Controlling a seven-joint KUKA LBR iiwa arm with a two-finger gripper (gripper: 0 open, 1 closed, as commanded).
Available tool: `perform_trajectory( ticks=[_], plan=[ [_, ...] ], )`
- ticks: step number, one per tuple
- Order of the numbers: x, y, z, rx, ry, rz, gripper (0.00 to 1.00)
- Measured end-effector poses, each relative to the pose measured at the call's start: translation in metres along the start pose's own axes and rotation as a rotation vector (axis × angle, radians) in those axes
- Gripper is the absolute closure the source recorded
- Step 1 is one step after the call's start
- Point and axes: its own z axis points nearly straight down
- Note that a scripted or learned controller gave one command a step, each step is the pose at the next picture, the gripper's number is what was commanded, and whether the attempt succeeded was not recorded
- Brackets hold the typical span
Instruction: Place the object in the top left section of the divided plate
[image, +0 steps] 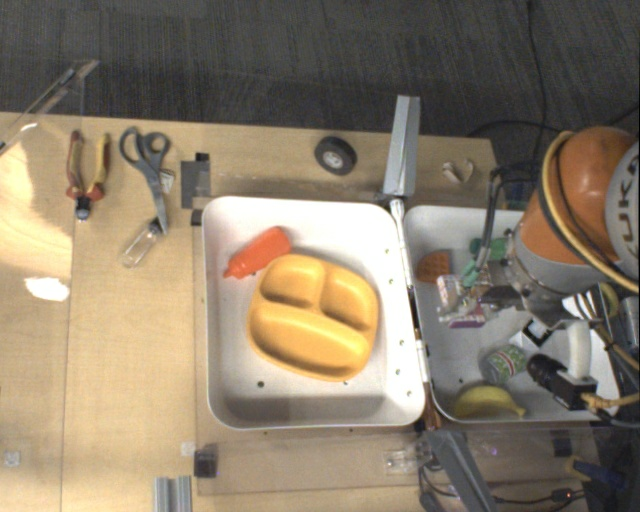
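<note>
Two bins, one plate, jaws over the right bin

Low in the right bin (440, 225), the gripper (462, 300) hangs among clutter; whether its jaws are apart or together I cannot tell, nor which object it targets. The yellow divided plate (313, 315) lies to its left in the left bin (300, 410), across the shared rim. An orange carrot toy (257, 252) touches the plate's upper-left edge; a banana (487, 402), brown piece (433, 266) and green can (506, 362) crowd around.

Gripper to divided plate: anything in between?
In the camera view, between the gripper and the yellow divided plate lie bare white floor of the left bin and the two bins' adjoining rims; nothing else.
</note>
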Motion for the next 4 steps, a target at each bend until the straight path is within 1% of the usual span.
perform_trajectory(
  ticks=[1,2,3,4],
  plan=[
    [0.039,0.061,0.046,0.002,0.000,-0.083,1.00],
    [0.084,0.083,0.045,0.001,0.000,-0.162,1.00],
    [0.147,0.124,0.037,0.001,0.000,-0.261,1.00],
    [0.195,0.092,0.074,0.000,0.002,-0.679,1.00]
  ],
)
